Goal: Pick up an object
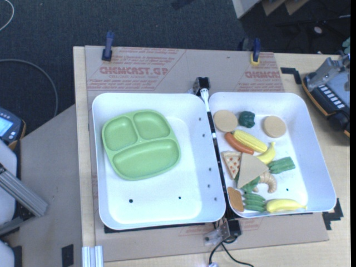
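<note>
Looking into the right bin (317, 166), you see toy food heaped together: two tan discs, a dark green broccoli, a yellow corn cob (250, 141) over an orange carrot, a pizza slice, a tan wedge, a banana (285, 206) nearest the front rim. Left of that bin, a green divided plate (141, 144) sits in the other bin (167, 204).
</note>
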